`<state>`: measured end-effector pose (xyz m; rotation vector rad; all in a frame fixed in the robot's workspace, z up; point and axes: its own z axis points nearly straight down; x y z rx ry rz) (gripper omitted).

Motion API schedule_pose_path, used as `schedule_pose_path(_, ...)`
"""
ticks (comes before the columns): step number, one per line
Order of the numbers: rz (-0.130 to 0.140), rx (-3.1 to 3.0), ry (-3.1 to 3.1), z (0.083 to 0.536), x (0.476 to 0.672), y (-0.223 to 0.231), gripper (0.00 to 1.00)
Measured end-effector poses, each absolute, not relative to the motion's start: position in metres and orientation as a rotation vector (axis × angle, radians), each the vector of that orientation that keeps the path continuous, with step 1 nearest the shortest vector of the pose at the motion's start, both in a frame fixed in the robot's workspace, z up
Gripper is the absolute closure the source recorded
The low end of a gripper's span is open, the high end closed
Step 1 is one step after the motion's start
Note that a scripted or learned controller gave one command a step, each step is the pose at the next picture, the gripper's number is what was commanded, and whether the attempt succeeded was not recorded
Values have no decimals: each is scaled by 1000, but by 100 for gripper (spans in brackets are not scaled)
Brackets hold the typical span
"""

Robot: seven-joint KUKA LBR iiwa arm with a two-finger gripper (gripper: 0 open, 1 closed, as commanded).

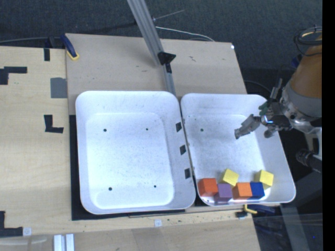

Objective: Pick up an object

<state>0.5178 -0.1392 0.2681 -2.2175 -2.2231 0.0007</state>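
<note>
In the camera view, two white bins are seen side by side on the desk (131, 61). The left bin (89, 109) stands at about 9 o'clock from the right bin (209, 109). The claw (251, 125) is held over the right bin, toward its 2 o'clock part, at the end of the arm (306, 82) that reaches in from 3 o'clock. Whether it is apart or together cannot be told from this angle, and nothing is seen between its tips.

The objects to be picked are gathered at the right bin's 6 o'clock edge: an orange-red block (208, 185), a purple block (224, 191), an orange block (242, 190), a blue block (256, 189), and two yellow blocks (230, 177) (266, 178). Most are packed touching one another.

The step in hand is judged to be the approach, before any grasp. A move toward 6 o'clock and then downward is called for next; the yellow block at the far end, being less crowded, may be the easier target.
</note>
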Motion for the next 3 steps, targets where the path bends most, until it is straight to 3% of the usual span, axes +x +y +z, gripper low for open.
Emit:
schedule_pose_path(1, 8, -2214, -2219, 125, 568, -114, 0)
schedule_pose_path(2, 2, -2218, -2221, 140, 569, -115, 100)
schedule_pose_path(3, -5, -2209, -2230, 194, 535, -13, 100)
